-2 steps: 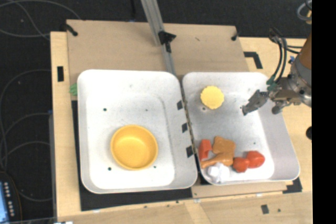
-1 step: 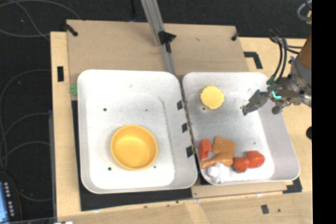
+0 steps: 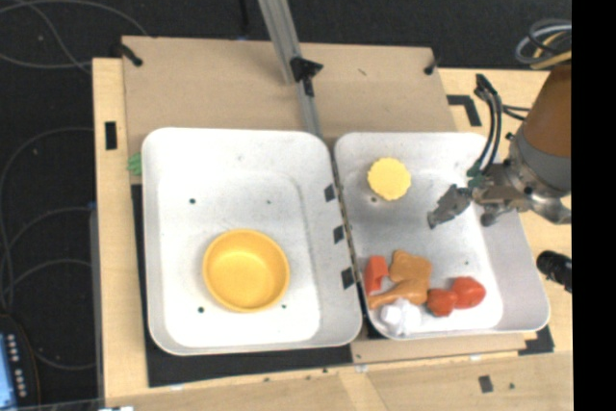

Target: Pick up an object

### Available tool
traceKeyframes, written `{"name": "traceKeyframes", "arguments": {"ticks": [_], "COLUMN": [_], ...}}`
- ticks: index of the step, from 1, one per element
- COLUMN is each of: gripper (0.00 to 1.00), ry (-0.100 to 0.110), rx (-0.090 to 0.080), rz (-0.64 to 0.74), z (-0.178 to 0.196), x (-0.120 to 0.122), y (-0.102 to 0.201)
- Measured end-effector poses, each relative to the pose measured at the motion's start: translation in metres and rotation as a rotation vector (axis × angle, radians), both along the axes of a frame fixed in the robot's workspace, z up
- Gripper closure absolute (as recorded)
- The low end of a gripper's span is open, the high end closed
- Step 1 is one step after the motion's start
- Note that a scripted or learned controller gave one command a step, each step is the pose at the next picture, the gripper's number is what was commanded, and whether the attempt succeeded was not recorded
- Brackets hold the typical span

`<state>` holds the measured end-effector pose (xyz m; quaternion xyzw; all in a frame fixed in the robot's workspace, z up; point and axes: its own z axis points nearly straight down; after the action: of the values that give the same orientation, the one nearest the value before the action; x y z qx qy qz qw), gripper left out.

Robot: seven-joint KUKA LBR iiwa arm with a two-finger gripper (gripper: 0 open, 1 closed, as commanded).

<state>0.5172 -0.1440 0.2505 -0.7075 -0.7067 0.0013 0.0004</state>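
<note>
1. Where the arm reaches in over the right edge of the table, its hand hangs above the right bin, over the bare middle of the bin's floor toward its right wall.
2. The hand points leftward, and its dark fingers look to have nothing between them; whether they are spread or closed I cannot tell from this slant.
3. The nearest thing is a flat yellow disc, lying to the hand's left near the far left corner of the right bin, apart from the hand.
4. A cluster of objects lies along the near edge of the right bin, well clear of the hand.
5. In that cluster, an orange-tan lumpy piece sits in the middle, touching a red-orange stick on its left.
6. A white crumpled object lies just in front of the tan piece, against the bin's near left corner.
7. A red rounded object lies to the right of the tan piece, close to the near edge.
8. The left bin stands side by side with the right one, their inner walls touching.
9. A yellow bowl sits upright in the left bin, toward its near edge.
10. A grey metal post rises from the table's far side, slanting between the two bins.
</note>
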Motion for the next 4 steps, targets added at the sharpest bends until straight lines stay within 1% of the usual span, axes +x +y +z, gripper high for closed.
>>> {"name": "traceKeyframes", "arguments": {"ticks": [1,2,3,4], "gripper": [0.0,0.0,1.0,1.0], "ry": [0.001,-0.003,-0.007,-0.009], "rx": [0.001,0.001,0.001,0.0], "rz": [-0.001,0.0,-0.002,0.005], "z": [-0.051,-0.092,-0.081,-0.037], "x": [0.005,0.005,0.006,0.007], "y": [0.008,0.011,0.011,0.014]}}
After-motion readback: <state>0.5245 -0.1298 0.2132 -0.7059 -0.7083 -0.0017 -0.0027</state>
